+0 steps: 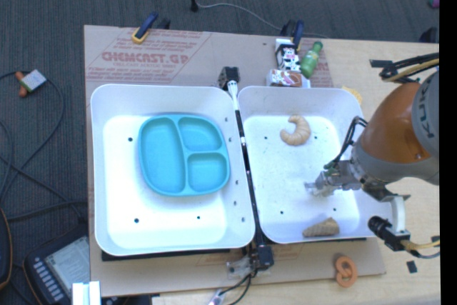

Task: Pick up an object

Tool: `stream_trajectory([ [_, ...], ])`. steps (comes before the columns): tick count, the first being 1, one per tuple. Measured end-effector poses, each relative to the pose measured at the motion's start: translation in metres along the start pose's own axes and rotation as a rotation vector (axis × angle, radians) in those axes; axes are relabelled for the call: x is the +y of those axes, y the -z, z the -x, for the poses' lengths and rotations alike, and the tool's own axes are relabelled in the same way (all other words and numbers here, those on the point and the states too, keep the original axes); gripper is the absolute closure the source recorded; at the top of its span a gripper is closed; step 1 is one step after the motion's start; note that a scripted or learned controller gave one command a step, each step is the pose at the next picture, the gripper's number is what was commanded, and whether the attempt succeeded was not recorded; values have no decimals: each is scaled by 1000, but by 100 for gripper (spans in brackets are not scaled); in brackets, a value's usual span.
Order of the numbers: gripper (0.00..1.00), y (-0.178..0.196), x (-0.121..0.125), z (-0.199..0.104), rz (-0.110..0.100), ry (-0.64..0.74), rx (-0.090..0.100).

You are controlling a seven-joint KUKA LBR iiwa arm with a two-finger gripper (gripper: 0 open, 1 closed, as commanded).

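A tan croissant lies in the far part of the right bin. A second brown pastry piece rests near that bin's front edge. My gripper hangs low over the right side of the right bin, between the two pastries and touching neither. The arm's orange band sits above it at the right. I see nothing between the fingers.
The left bin holds a blue divided plate. A green bottle and a small box stand behind the bins. An orange ring lies on the board in front. Clamps sit at the back edge.
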State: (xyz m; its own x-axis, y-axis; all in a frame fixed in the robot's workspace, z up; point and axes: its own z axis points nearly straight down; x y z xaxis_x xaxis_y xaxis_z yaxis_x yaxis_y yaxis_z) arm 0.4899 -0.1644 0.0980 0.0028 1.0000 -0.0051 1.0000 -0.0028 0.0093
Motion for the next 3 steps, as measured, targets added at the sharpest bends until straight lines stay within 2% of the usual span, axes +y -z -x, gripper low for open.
stream_trajectory([
  [1,100,87,16,-88,-9,5,6],
  [2,100,99,38,-165,-11,4,5],
  [3,100,87,-2,-231,-13,4,5],
])
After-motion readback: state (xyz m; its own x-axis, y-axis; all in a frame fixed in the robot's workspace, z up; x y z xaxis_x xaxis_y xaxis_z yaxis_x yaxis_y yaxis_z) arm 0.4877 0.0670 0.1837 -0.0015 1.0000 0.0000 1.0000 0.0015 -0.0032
